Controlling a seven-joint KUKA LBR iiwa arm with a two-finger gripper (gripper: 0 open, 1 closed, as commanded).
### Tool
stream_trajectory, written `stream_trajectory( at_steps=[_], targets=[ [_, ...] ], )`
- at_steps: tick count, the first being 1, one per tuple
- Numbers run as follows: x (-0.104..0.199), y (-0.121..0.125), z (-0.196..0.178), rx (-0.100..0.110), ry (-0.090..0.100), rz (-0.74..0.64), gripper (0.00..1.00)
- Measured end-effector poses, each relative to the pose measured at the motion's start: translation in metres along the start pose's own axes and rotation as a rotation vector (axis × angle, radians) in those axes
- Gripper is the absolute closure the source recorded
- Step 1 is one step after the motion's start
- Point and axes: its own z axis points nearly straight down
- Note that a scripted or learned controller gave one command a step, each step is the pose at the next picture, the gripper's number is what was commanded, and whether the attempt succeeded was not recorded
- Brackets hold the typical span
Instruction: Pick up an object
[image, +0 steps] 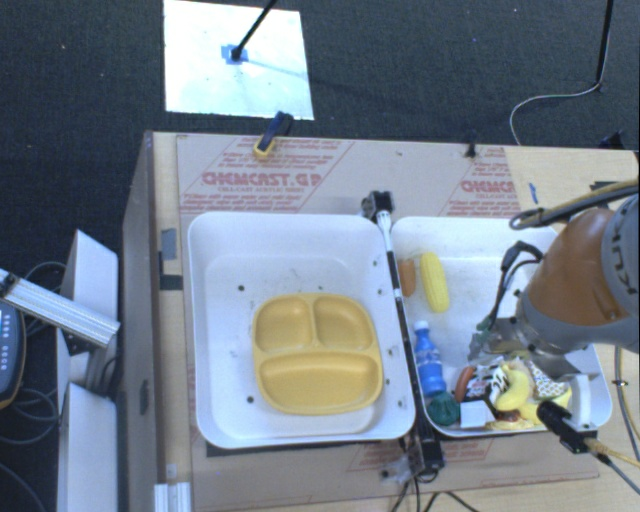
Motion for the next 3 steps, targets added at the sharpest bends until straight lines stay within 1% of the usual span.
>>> stream_trajectory(
  at_steps=[1, 2, 3],
  targets=[
    [0.000, 0.000, 0.000, 0.000, 0.000, 0.000, 0.00],
    [0.020, 0.000, 0.016, -0.012, -0.018, 0.010, 0.00],
    [0.039, 0.057, -0.082, -0.001, -0.001, -0.003, 0.00]
  ],
)
